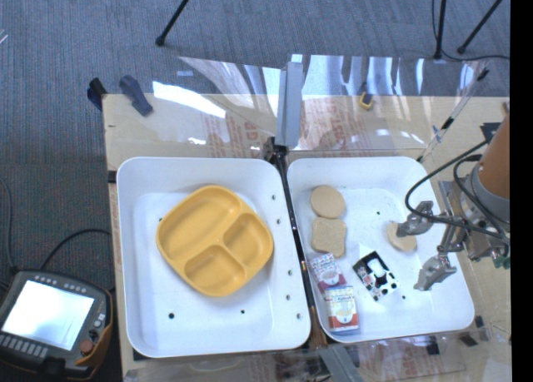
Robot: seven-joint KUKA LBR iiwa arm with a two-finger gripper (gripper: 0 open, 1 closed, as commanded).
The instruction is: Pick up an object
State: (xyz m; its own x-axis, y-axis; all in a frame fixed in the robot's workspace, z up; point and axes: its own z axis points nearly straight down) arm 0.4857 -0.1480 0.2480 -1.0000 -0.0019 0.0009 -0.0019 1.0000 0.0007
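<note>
**Inspector:** The gripper (425, 249) is hanging low over the right bin (445, 310), fingers spread apart and clamping nothing. One fingertip (410, 226) is lying at the edge of a tan round piece (400, 238); the other (433, 274) is standing over bare floor.

**Clerk:** Is that piece the target?

**Inspector:** Probably; the spread suits straddling it. Remaining items are sitting leftward: a round biscuit (327, 201), toast slice (329, 236), black-and-white card (376, 275), two packets (335, 291). The yellow tray (215, 240) is occupying the left bin (133, 289).
</note>
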